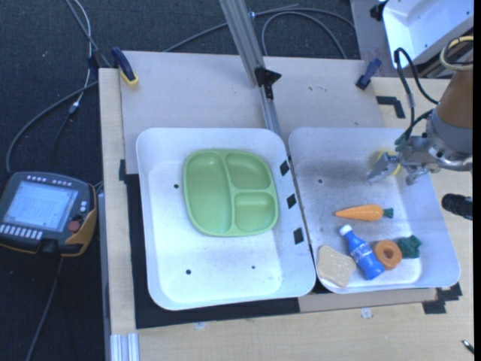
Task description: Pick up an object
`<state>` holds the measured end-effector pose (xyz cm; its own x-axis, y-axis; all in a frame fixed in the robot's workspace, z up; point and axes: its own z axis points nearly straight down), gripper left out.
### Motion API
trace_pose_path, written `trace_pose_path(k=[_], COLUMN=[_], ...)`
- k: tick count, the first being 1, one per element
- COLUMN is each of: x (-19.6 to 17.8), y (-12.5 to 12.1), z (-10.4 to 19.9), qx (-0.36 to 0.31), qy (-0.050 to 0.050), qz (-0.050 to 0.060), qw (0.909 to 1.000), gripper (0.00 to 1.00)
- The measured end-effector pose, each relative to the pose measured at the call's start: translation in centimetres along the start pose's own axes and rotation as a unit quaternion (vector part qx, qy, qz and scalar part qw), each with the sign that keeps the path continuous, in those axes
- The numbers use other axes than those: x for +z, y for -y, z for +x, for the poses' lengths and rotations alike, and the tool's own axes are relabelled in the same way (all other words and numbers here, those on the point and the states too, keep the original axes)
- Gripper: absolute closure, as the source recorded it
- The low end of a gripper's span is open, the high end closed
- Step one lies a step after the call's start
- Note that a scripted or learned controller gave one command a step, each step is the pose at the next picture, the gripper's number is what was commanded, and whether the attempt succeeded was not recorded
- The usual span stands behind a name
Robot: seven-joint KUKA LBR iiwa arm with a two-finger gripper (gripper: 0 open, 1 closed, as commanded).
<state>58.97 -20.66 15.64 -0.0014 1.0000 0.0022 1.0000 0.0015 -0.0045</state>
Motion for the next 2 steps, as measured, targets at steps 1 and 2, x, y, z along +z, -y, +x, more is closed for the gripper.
trace_pose_path(k=[1, 2], x=[5.3, 7.2], y=[0.5, 0.5], z=[-0.9, -0.8], qx=[0.001, 0.001], qy=[0.0, 0.001], qz=[0.0, -0.001], qw=[1.0, 1.0], gripper=[0.0, 0.0])
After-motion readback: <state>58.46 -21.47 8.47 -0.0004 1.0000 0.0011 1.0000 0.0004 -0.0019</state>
